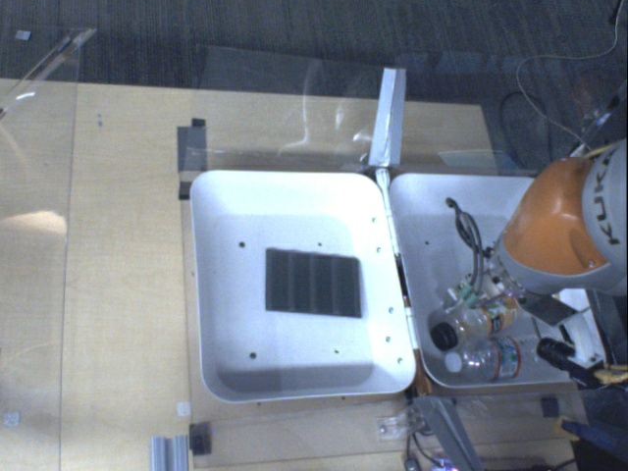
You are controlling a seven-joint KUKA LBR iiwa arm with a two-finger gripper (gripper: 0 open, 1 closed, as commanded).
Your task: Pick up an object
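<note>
A dark ribbed rectangular pad point(314, 283) lies flat in the middle of the left bin point(221, 263). In the right bin point(422, 224), a clear plastic bottle point(483, 357) with a black cap point(444, 336) lies on its side near the front edge. My gripper point(478, 299) hangs low over the right bin, just above and behind the bottle, amid a small cluster of greenish and clear items that I cannot make out. The grey arm with its orange band point(557, 226) covers the right part of that bin.
A thin divider wall point(396, 263) separates the two bins. An upright clear panel point(389, 116) stands behind them. Wooden bench surface point(98, 263) stretches to the left of the bins.
</note>
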